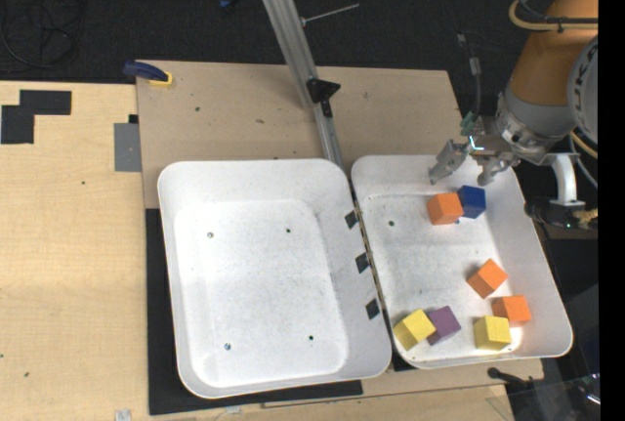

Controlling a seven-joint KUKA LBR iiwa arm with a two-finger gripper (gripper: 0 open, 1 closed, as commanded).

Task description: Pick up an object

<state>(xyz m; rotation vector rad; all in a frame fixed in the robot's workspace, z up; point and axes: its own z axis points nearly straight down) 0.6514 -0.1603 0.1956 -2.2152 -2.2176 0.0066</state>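
On the left sits a big white bin (256,277), and its floor is bare white with a few small dark dots. Right beside it, touching along the middle edge, is the second white bin (410,263), and all the blocks are in this one. Near its bottom edge a yellow block (414,327) lies touching a purple block (443,322). Higher up, near the top of the bin, an orange block (444,208) touches a blue block (472,201). Further right, an orange block in the middle (486,277) sits tilted, a little above another orange block (512,310) and a second yellow block (491,332), which sit close together in the bottom right corner. The gripper (467,165) hangs over the top of this bin, just above the orange and blue pair. Its fingers (444,162) are spread apart, with nothing between them. The grey arm (547,67) with the orange band comes in from the right
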